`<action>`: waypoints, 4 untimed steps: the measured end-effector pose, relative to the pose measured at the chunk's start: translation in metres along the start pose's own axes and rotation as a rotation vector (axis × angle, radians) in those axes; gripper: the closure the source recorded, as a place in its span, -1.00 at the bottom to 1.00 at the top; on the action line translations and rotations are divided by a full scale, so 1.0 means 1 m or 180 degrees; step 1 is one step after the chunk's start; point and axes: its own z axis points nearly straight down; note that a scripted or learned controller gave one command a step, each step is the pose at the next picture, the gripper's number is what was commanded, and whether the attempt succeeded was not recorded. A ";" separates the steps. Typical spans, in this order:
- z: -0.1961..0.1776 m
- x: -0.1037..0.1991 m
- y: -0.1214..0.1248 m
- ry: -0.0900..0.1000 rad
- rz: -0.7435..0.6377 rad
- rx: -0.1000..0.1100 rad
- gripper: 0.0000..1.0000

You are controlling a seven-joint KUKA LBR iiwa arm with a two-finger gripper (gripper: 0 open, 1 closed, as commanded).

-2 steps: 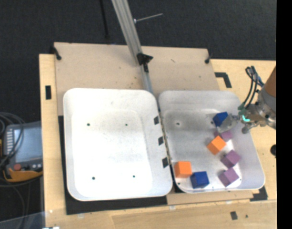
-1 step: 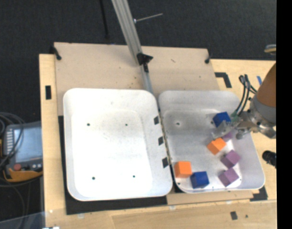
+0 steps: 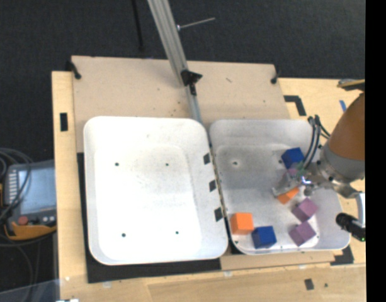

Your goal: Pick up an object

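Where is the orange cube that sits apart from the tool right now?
The orange cube lies in the right bin, near its front-left corner, just left of a blue cube.

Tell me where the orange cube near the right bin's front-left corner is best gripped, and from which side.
Probably from straight above, closing on two opposite side faces of the orange cube. It sits flat, apart from the blue cube, though the bin wall crowds its left face.

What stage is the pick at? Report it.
Done: the arm has reached into the right bin, claw low among the blocks. In hand: the claw sits at an orange block, below a blue block; a grip is not confirmed. Left: lifting an object clear.
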 end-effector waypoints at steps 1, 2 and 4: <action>0.027 -0.002 0.001 -0.0008 0.0007 -0.0021 -1.00; 0.015 -0.002 0.002 -0.0003 0.0028 -0.0033 1.00; -0.087 0.000 0.007 -0.0004 -0.0022 -0.0032 1.00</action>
